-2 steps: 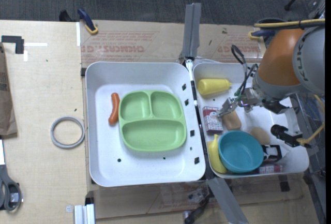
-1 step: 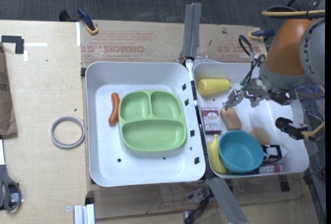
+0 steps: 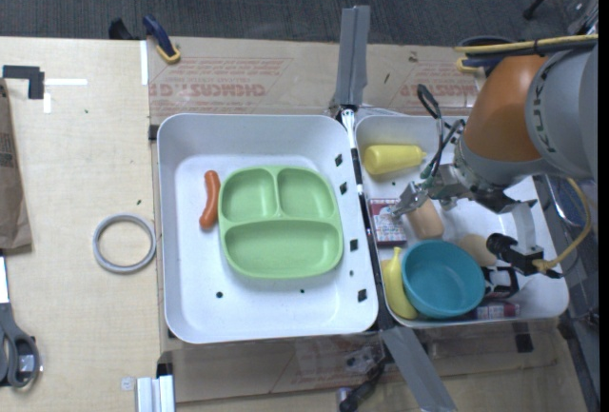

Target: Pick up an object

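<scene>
Cardboard (image 3: 249, 75) on our bench reads "CHEMCAS", mirrored. We see the tool (image 3: 416, 199) over the right bin (image 3: 542, 301); grip state: can't tell.

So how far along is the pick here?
Done: the arm has reached into the right bin. In hand: the gripper sits low by the tan cylinder, but a grasp can't be confirmed. Left: lifting anything; the blue bowl and yellow block lie untouched.
</scene>
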Robot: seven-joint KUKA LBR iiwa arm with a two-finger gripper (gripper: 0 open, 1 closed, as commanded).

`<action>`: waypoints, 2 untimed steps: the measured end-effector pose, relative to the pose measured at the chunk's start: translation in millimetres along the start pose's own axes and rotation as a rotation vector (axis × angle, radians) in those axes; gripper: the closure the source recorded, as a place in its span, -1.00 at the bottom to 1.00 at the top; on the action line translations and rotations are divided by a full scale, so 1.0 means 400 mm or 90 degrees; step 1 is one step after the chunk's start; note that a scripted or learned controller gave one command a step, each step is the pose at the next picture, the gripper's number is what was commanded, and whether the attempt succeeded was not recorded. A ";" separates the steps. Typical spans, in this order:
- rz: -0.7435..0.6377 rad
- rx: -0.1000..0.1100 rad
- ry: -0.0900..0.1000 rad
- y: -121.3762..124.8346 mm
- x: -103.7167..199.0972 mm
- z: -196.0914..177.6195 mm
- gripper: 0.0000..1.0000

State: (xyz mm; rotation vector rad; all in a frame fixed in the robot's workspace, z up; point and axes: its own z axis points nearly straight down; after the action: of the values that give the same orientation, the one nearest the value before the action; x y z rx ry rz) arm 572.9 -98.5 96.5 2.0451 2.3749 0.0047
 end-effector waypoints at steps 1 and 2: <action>0.041 0.004 0.001 0.019 -0.094 0.010 -1.00; -0.025 0.003 -0.003 0.104 -0.043 0.009 -1.00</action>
State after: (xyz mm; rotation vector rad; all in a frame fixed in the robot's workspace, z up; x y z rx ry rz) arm 616.5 -109.5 93.4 1.9972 2.4143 -0.0060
